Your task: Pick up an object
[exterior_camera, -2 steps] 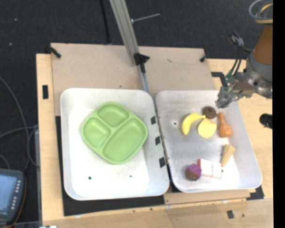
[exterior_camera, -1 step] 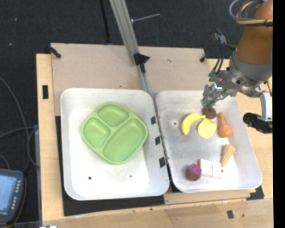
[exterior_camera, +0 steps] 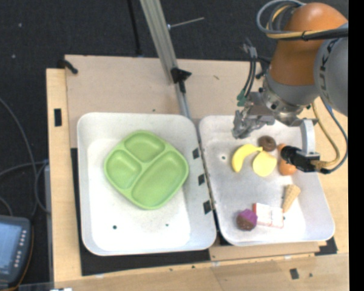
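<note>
Dark carpet surrounds the tan bench (exterior_camera: 109, 83) we look down on, and a slanted metal rail (exterior_camera: 161, 35) runs from the top edge toward the gap between the two bins. On the left, the white bin (exterior_camera: 94, 223) holds a green divided plate (exterior_camera: 147, 169) lying flat near its middle.

We see the grey arm (exterior_camera: 303, 47) with its orange band reaching in from the right, over the far edge of the right bin (exterior_camera: 315, 229). Its hand (exterior_camera: 246, 126) hangs above the far left part of that bin, just beyond the yellow banana (exterior_camera: 242, 157). We cannot tell whether the fingers are spread or pressed together, and we see nothing between them.

The things to pick from all lie in the right bin. Beside the banana sits a yellow round piece (exterior_camera: 264, 163), touching it or nearly so. A small brown ring (exterior_camera: 267, 142) lies just behind these. An orange piece (exterior_camera: 286, 165) sits further right, partly covered by a black part of the arm's fittings. Nearer us lie a tan cone (exterior_camera: 290, 196), a red-and-white packet (exterior_camera: 269, 216) and, touching it, a dark purple lump (exterior_camera: 246, 219).
</note>
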Motion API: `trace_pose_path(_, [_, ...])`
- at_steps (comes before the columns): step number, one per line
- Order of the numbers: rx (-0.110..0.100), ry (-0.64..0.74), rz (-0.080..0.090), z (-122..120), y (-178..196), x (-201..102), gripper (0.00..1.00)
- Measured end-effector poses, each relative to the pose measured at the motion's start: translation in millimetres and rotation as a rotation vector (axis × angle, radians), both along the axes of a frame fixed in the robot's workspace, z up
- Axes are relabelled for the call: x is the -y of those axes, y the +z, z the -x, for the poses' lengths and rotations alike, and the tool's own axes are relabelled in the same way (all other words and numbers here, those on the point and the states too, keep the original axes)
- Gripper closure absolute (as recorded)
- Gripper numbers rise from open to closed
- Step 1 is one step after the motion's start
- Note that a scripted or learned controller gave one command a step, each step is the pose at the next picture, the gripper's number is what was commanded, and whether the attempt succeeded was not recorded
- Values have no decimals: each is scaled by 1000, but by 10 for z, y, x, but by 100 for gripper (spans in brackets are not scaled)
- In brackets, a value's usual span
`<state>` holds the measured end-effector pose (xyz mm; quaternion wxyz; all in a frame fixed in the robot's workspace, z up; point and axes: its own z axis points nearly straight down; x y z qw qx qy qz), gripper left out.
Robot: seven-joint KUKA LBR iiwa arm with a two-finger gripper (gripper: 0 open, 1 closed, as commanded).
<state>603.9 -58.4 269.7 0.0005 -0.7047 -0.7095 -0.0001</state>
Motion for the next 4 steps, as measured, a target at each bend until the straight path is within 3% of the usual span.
trace_pose_path(3, [1,0,0,-61,-58,-1405,100])
trace_pose_path(4, [1,-4,1,-63,-58,-1372,0])
